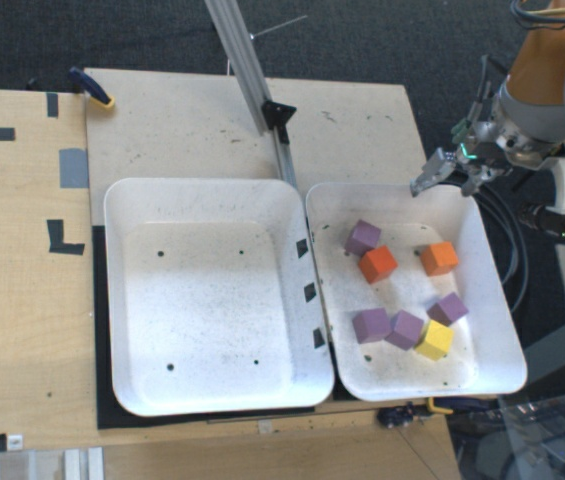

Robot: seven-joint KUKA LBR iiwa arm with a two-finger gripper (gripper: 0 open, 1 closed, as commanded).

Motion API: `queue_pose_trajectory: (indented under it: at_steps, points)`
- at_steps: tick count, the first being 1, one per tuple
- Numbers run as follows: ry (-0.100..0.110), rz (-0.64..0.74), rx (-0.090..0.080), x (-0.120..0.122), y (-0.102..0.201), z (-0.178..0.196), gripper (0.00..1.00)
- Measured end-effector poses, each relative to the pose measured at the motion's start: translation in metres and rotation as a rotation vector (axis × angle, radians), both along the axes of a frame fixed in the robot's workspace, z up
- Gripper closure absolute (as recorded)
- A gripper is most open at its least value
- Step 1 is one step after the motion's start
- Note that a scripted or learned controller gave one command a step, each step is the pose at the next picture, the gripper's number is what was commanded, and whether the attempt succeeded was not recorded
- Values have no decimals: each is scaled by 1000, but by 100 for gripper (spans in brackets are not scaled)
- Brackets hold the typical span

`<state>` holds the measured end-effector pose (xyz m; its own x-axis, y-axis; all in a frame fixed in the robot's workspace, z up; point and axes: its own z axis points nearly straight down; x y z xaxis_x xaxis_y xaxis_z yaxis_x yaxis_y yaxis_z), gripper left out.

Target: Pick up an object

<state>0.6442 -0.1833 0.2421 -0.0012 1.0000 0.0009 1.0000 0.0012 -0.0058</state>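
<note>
Approach step: pincer point(445, 175), grip state impossible to tell, above right bin's point(497, 298) rim; next, descending toward orange cube point(439, 258) just below.

Left bin point(122, 298): on the bench point(22, 298), touching the right bin's side.
Right bin point(497, 313): holds seven blocks.
Far pair of blocks point(371, 251): touching, left of a lone block point(439, 258).
Near cluster point(407, 328): four blocks (right-hand ones touching).
Claw point(452, 176): above the right bin's far right rim.
Clamp point(92, 86): far left.
</note>
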Motion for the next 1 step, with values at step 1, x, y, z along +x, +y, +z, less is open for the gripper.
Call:
queue_pose_trajectory:
  at_steps: [1]
  points:
    - [-4,1,-2,1,0,3,0]
